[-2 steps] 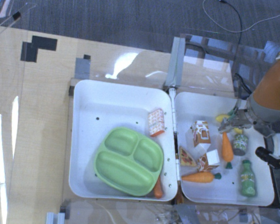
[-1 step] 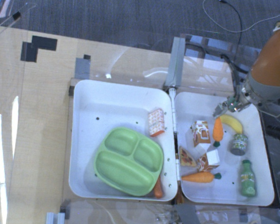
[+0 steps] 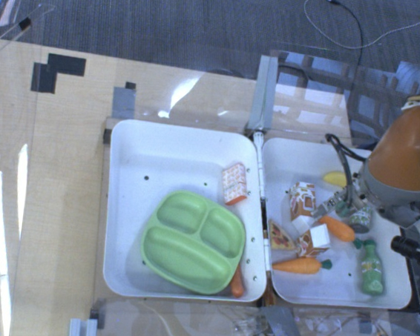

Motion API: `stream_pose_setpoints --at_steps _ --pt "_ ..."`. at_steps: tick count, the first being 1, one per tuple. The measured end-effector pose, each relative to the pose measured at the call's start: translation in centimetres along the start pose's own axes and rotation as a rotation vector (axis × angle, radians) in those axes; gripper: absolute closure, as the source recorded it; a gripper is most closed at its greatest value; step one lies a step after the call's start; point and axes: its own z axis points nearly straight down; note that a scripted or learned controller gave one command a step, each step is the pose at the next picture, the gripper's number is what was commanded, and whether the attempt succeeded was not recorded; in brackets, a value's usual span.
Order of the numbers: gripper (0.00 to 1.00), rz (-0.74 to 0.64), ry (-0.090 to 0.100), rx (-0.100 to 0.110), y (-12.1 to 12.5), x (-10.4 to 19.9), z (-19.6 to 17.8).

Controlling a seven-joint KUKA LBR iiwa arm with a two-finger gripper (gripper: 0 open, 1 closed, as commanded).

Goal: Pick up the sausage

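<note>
I see the small, rounded orange sausage [image 3: 335, 229] lying in the right white plastic bin [image 3: 398, 299], near the bin's middle. The dark metal gripper [image 3: 343, 205] hangs just above it, very close. I cannot tell if the gripper is wide or narrow.

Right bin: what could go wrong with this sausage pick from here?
The gripper is over a tight cluster: an orange sausage-like piece, a white block and a printed can. It may nudge or catch a neighbour. The carrot nearby is the same orange, so the wrong item could be taken. The green bottle lies close to the arm.
</note>
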Motion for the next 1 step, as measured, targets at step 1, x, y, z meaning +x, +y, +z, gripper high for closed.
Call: stream_pose_setpoints --at_steps 1 --pt "1.00 -0.084 -0.003 -0.003 4.32 0.25 0.53"
